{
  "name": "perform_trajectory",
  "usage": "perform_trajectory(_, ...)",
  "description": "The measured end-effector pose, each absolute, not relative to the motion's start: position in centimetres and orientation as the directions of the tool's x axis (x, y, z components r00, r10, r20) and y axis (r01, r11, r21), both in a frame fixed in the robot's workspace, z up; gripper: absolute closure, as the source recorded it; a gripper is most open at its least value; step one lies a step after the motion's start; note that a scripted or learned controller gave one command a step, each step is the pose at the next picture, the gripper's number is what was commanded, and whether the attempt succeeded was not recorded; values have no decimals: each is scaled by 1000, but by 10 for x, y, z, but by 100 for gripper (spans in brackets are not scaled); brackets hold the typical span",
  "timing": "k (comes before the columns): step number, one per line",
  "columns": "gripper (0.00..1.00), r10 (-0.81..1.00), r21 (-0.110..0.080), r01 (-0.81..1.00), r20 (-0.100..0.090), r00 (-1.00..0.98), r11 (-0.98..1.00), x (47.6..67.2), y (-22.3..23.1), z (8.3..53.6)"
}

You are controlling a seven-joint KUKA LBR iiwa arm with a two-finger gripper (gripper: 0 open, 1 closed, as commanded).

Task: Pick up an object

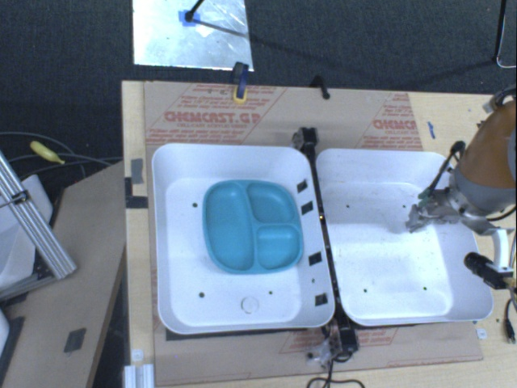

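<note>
Blue divided plate (pixel 251 225) lies flat in the left bin (pixel 174 176). Hand (pixel 417 218) hovers low over the right bin (pixel 388 297), well apart, nothing between its fingers; finger spacing indeterminate.

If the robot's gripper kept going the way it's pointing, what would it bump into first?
Probably the bare floor of the right-hand shallow white bin. The metal two-finger gripper points down and leftward over it, with nothing visible below. Depth is hard to judge from this slanted view.
</note>
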State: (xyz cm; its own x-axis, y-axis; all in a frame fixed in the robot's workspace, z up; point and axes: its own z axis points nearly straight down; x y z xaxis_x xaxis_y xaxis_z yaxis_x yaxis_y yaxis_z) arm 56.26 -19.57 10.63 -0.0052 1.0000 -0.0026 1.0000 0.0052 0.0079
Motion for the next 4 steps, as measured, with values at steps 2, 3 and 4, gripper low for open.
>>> perform_trajectory(2, 100, 1000, 9, 1000, 2, -12, 12, 533, -91, 291)
perform_trajectory(3, 100, 1000, 5, 1000, 3, -14, 14, 558, -8, 293)
perform_trajectory(4, 100, 1000, 7, 1000, 2, -8, 8, 525, 17, 343)
